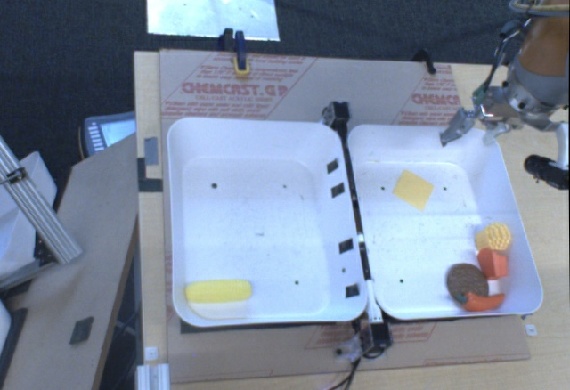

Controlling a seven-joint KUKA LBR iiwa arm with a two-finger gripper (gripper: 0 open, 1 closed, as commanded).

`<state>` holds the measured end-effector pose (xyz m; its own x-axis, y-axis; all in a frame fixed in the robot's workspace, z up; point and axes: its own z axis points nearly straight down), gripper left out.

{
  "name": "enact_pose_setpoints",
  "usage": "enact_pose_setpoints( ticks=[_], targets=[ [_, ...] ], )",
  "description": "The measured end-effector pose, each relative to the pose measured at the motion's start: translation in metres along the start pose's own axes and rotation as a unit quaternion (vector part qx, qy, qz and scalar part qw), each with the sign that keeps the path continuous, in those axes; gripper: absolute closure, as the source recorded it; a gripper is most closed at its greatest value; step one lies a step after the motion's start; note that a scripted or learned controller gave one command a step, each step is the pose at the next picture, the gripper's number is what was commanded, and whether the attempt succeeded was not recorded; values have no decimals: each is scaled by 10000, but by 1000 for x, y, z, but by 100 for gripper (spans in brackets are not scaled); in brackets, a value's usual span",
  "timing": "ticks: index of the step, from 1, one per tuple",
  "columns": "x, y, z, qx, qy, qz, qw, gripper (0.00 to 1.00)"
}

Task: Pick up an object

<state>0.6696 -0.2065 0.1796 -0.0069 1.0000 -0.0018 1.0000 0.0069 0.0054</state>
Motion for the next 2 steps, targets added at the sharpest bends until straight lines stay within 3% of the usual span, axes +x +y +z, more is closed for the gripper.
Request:
enact_pose_setpoints(
  ticks=[2],
  targets=[
    [1, -1, 30, 15, 0, -4, 10000, 0]
  ],
)
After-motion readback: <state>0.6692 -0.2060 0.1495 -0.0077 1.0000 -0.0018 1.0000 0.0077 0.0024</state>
